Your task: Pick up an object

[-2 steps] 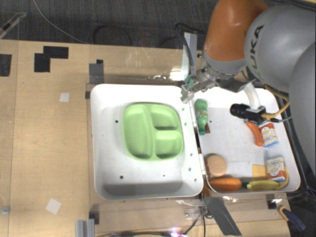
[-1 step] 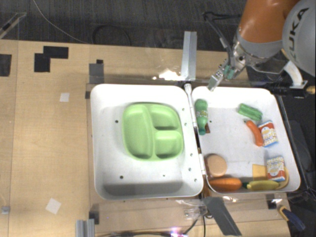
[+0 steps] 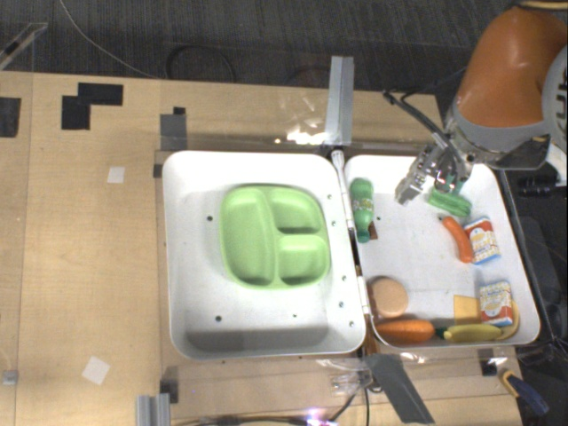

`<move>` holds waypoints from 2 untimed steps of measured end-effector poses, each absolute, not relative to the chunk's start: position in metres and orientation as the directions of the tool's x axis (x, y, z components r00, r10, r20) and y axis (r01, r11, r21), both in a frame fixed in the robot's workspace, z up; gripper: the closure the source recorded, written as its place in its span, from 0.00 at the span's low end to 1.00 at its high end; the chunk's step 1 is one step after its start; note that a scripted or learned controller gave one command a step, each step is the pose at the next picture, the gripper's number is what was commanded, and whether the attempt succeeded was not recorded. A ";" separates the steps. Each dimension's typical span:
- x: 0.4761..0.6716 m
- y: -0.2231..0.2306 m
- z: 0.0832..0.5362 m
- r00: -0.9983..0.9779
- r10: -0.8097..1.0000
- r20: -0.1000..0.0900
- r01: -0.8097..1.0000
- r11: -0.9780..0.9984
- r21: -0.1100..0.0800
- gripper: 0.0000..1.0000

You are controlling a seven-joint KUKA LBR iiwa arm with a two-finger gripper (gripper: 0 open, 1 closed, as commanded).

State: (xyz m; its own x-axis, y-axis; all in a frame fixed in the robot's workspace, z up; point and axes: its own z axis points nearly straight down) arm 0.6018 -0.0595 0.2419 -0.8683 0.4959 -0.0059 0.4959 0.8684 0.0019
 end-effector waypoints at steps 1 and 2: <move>0.648 -0.035 0.263 -0.823 0.568 -0.009 0.568 0.823 0.007 1.00; 0.609 -0.122 0.228 -0.911 0.413 -0.008 0.413 0.911 0.001 1.00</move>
State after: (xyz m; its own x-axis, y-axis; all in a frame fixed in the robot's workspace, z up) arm 0.6092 -0.1221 0.2283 -0.9107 0.4129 -0.0082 0.4129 0.9108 0.0007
